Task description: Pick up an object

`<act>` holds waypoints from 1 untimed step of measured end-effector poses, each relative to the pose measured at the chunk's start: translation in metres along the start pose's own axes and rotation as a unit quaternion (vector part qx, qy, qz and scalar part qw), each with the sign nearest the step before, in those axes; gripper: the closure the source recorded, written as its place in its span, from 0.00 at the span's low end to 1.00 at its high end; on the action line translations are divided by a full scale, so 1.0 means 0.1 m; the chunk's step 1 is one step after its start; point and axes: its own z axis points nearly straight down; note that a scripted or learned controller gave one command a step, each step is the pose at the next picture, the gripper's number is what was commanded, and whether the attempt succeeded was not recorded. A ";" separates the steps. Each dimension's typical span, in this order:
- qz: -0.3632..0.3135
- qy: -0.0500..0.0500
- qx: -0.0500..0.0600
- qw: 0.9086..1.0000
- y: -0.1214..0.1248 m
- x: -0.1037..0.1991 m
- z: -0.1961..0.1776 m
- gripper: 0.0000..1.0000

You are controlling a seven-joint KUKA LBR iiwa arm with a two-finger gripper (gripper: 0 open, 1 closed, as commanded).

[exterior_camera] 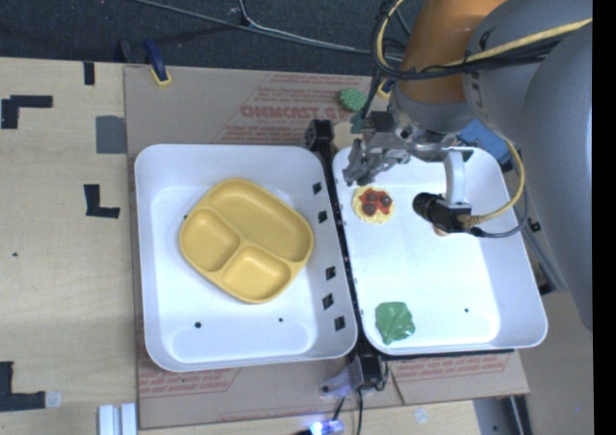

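Pizza toy [373,204] just below the fingers [358,171].

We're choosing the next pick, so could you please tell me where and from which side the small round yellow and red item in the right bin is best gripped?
Grip the yellow and red item across its rim, straight from above. It seems to lie flat on the right bin floor, clear of the walls.
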 end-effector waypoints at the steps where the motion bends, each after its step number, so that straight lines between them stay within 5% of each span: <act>1: -0.001 0.000 0.000 1.000 0.12 0.56 0.12 1.00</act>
